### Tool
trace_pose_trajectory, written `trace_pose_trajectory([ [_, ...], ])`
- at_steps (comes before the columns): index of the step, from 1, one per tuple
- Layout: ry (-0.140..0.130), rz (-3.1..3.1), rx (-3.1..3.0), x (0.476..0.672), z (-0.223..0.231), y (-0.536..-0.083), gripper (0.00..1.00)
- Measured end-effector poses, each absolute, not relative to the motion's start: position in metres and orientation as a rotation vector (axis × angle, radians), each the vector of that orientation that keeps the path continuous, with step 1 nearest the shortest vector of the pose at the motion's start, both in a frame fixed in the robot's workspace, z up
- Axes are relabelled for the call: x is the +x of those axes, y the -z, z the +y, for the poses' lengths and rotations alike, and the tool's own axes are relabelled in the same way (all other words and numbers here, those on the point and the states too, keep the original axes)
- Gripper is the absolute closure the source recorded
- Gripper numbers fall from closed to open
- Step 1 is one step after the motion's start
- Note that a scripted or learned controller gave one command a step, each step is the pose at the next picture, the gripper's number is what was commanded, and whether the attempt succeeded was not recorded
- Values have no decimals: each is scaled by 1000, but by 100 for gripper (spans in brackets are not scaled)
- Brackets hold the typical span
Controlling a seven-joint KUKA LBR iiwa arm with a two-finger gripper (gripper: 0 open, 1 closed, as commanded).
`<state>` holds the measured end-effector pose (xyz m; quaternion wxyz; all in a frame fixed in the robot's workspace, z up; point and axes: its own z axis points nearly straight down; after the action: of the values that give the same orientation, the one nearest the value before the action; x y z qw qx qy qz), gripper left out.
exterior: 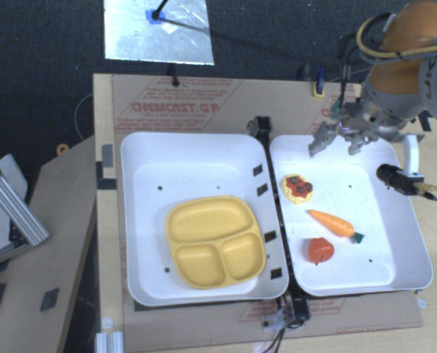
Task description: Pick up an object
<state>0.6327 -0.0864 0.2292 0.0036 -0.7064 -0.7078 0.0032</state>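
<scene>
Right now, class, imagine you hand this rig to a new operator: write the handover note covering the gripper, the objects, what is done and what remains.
Gripper: open, holding nothing, above the far edge of the right bin.
Objects in the right bin: small pizza toy nearest the divider, carrot in the middle, red tomato toward the near side.
Left bin: yellow divided tray.
Done: nothing picked up.
Left: choose an object, descend, grasp, lift.
</scene>
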Motion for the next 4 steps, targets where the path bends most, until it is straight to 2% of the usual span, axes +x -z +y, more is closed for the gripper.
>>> trace_pose_trajectory([
  [1, 1, -2226, -2218, 635, -86, -236, 0],
  [3, -1, -2223, -2219, 639, -85, -152, 0],
  [4, 2, -2223, -2223, 638, -85, -91, 0],
])
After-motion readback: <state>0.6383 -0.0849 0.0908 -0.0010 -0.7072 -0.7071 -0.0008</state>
